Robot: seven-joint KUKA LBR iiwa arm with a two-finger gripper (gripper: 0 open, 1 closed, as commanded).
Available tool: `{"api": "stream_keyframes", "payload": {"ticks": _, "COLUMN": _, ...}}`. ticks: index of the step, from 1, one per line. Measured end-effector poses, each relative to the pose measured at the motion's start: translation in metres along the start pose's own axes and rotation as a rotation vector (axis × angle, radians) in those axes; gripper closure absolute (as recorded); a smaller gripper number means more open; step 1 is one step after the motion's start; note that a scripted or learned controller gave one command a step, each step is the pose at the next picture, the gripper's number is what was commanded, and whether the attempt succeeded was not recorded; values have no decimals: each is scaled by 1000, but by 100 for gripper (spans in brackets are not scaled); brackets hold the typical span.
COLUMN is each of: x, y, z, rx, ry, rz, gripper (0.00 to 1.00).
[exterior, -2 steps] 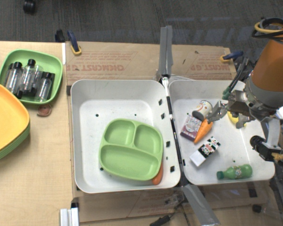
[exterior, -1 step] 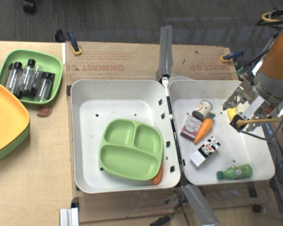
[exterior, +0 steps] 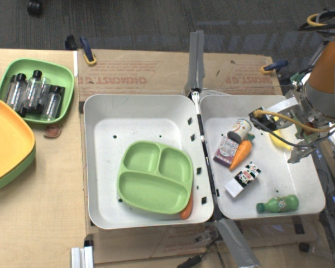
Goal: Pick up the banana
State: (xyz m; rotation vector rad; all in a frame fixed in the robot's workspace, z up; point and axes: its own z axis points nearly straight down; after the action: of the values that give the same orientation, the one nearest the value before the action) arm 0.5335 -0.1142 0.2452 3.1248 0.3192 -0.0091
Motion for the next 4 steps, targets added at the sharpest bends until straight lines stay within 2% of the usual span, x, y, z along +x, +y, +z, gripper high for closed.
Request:
{"api": "stream_keyframes", "payload": {"ticks": 2, "x": 13, "y": -69, "z": -27, "rx": -1, "ry": 1, "rz": -1, "gripper": 0}}
{"api": "stream_keyframes", "payload": {"ticks": 3, "x": 12, "y": -68, "z": -34, "rx": -2, "ry": -4, "rz": -4, "gripper": 100}}
{"api": "stream_keyframes", "payload": {"ticks": 4, "x": -27, "y": 2, "z": 57, "rx": 2, "ry": 0, "rz": -116, "gripper": 100}}
